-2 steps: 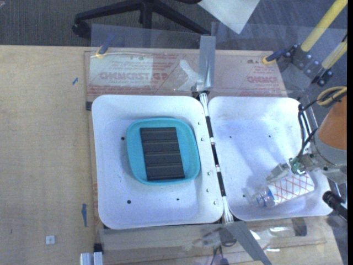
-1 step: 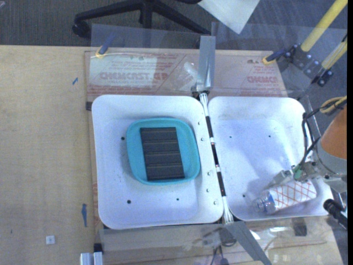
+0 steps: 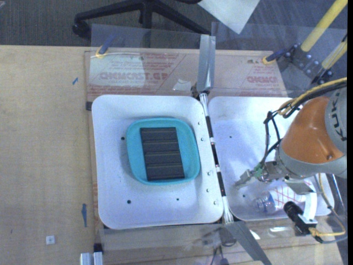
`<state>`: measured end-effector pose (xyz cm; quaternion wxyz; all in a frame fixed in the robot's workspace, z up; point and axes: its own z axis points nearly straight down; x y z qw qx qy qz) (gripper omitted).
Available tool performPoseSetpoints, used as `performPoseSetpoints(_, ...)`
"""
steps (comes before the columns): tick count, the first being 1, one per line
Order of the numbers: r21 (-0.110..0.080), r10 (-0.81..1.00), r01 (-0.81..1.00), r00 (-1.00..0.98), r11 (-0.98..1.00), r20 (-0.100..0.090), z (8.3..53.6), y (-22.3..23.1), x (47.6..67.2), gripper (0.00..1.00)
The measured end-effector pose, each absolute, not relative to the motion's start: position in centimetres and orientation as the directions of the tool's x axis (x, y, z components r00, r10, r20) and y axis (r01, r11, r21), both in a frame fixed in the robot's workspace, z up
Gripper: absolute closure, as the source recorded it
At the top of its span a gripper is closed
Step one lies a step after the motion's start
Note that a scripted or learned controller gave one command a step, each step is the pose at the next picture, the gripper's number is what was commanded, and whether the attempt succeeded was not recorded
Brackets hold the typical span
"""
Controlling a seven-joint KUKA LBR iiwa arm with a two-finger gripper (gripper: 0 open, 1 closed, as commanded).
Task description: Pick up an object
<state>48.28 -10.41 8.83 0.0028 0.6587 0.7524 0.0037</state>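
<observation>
Count: two white bins side by side mid-frame, left bin (image 3: 110, 164) and right bin (image 3: 237, 126). Left bin held one teal dish (image 3: 134, 148) with one dark ribbed block (image 3: 161, 153) lying flat in it, roughly centred. Right bin held one clear plastic bottle (image 3: 263, 202) with a bluish end, lying near its lower edge, next to one white item with a red grid pattern (image 3: 289, 192), partly covered by the arm. One arm (image 3: 311, 137) came in from the right of the frame, orange band over the right bin, gripper (image 3: 259, 174) low over the bin floor just above the bottle in the picture. Finger state: couldn't tell, the metal parts were too small and cluttered to read, and nothing was visibly between them. Bottle was transparent and hard to outline against the white. The arm was cut off by the right edge. One black-and-white part (image 3: 300, 211) hung at the lower right, identity unclear. Bench (image 3: 44, 148) was plain light wood with a few blue marks; clear sheet with red lettering (image 3: 138, 73) behind the bins. Top of frame: dark carpet, office chair base (image 3: 149, 10), yellow bars (image 3: 325, 21) upper right.
</observation>
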Motion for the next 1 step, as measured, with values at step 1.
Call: performPoseSetpoints(1,0.000,0.995,0.995,0.095,-0.095,-0.001,15.14,-15.81,49.70,0.00)
